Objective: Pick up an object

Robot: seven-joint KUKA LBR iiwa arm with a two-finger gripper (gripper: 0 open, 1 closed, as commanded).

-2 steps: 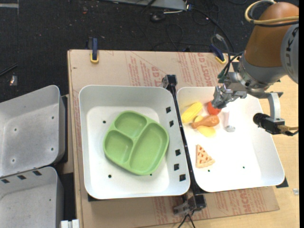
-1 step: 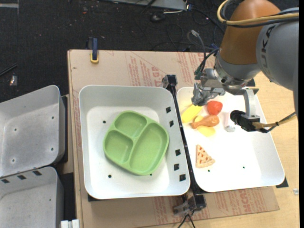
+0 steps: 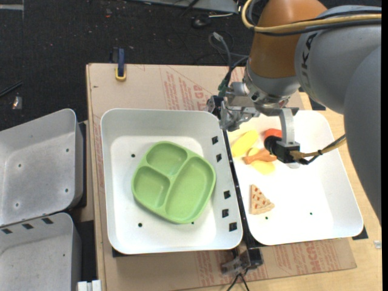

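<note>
gripper (image 3: 242, 117) low at right bin's (image 3: 339, 217) far-left corner, grip state cannot tell | targets: yellow pieces (image 3: 245, 143), orange piece (image 3: 259, 156) bunched beneath; pizza slice (image 3: 260, 200) nearer | risk: bin wall blocks descent, crowded pieces slip

Light green three-compartment plastic plate (image 3: 174, 181) lying flat at centre of left white bin, yellow toy pieces (image 3: 245, 143) and orange piece (image 3: 259, 156) clustered at ten o'clock in right bin, toy pizza slice (image 3: 260, 200) flat at seven o'clock
</note>
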